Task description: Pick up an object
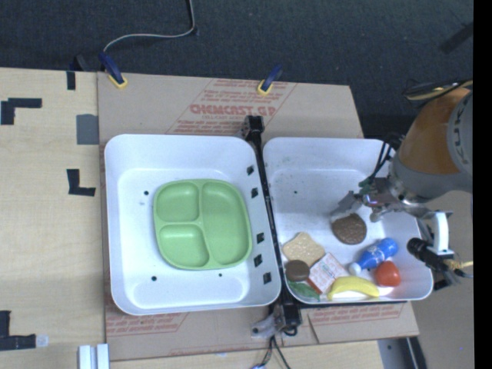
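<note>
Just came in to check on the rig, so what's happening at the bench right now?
The arm reaches into the right bin with its gripper just above a brown round cookie. Toy foods crowd that bin's near edge: a banana, a tomato, a cracker. The left bin holds a green divided plate.

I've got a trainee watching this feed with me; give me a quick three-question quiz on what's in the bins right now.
1. True or false: the green divided plate lies in the left bin.
2. Which item lies nearest the gripper? A) banana B) brown round cookie C) red tomato
3. Fill in: the toast slice lies in the ____ bin.

Key: 1 true; 2 B; 3 right.
</note>
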Motion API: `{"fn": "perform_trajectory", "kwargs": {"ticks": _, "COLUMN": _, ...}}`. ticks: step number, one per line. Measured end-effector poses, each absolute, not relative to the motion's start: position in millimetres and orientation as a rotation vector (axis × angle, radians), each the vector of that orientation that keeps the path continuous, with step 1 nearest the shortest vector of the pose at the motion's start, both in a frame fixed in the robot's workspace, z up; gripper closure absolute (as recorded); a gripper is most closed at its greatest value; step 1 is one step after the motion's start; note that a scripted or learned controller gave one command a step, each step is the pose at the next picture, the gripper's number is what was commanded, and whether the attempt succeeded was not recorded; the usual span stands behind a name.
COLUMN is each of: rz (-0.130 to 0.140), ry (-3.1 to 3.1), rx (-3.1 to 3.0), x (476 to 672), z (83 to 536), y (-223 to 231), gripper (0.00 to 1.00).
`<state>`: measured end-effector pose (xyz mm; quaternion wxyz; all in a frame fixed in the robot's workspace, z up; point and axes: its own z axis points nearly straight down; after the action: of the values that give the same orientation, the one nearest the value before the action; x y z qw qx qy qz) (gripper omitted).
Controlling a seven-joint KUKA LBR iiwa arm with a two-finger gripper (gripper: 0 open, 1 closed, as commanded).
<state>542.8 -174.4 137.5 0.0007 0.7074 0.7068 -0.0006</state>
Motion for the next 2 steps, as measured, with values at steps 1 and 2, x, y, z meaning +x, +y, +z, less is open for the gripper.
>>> {"fn": "perform_trajectory", "kwargs": {"ticks": 1, "rz": 0.002, "ry": 2.214, "rx": 2.214, "x": 536.4, "z": 88.6, "y": -165.4, "gripper": 0.00}}
{"fn": "perform_trajectory", "kwargs": {"ticks": 2, "rz": 0.007, "ry": 2.211, "rx": 2.210, "x": 538.4, "z": 99.9, "y": -165.4, "gripper": 1.00}}
